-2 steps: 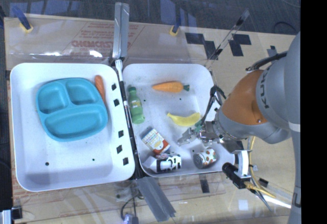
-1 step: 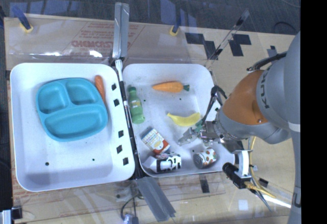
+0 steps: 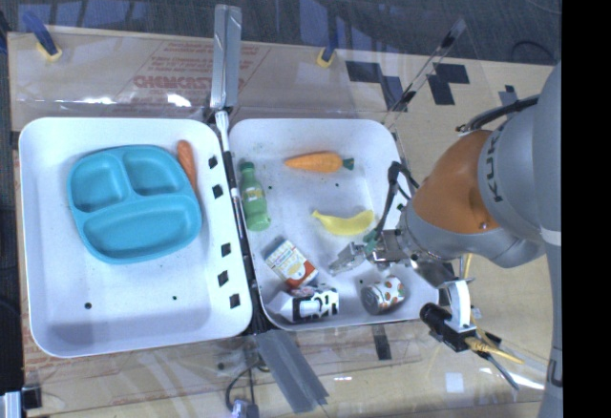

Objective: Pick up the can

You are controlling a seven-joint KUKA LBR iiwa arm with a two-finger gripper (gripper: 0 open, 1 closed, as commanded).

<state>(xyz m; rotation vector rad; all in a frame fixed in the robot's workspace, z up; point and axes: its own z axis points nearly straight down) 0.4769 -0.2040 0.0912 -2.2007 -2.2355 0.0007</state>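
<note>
So the can (image 3: 384, 294) is sitting in the right bin (image 3: 368, 132), down near the front right corner, tipped on its side by the look of it. It's not held by anything, just resting on the bin floor. The pincer (image 3: 351, 257) hangs just up and to the left of it, close but not over it, and its metal fingers look spread a bit with nothing between them. My guess is the arm (image 3: 477, 192) reached in low from the right to line up for a grab and is a touch off target, so it would need to shift toward the corner.

The rest of that bin is clutter: a banana (image 3: 344, 220) right behind the pincer, a carrot (image 3: 315, 161) further back, a green bottle (image 3: 253, 197) by the left wall, a small carton (image 3: 288, 262) and a black and white object (image 3: 315, 304) at the front. The corner wall probably makes the grab tighter.

The left bin (image 3: 38, 244) holds a blue divided plate (image 3: 134, 201) with a second carrot (image 3: 187, 161) beside it.
</note>
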